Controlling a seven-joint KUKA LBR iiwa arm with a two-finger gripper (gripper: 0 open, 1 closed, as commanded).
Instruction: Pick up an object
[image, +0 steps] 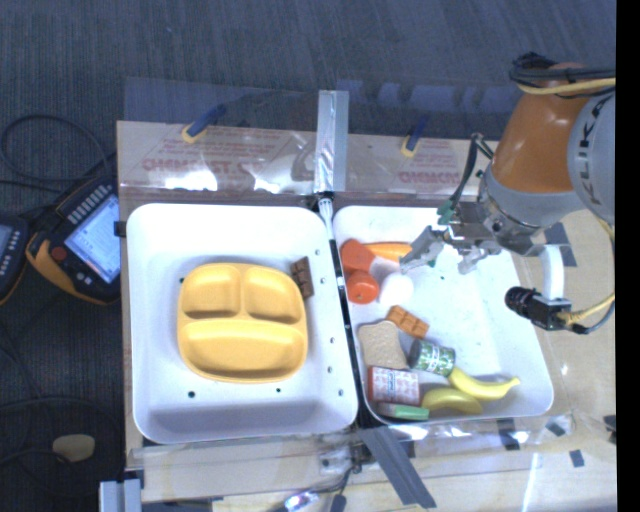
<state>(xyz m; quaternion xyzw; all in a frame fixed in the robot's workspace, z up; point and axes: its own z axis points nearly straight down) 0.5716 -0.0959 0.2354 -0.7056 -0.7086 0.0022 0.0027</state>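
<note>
My gripper (446, 252) hangs open over the back of the right bin (520, 350), its two grey fingers spread with nothing between them. Just left of it lie an orange carrot (385, 248), an orange-red piece (357, 254), a second one (362, 290) and a white egg-like piece (397, 290). Farther forward in the same bin sit a small orange block (407, 321), a slice of bread (381, 345), a green can (431, 357), a red-labelled packet (392, 385), a banana (478, 385) and a green bean piece (408, 411).
The left bin (150, 400) holds a yellow divided plate (241, 322) and a small brown piece (303, 277) by its right wall. A handheld pendant (80, 245) with cables lies on the floor at far left. Clear plastic and clips line the back edge.
</note>
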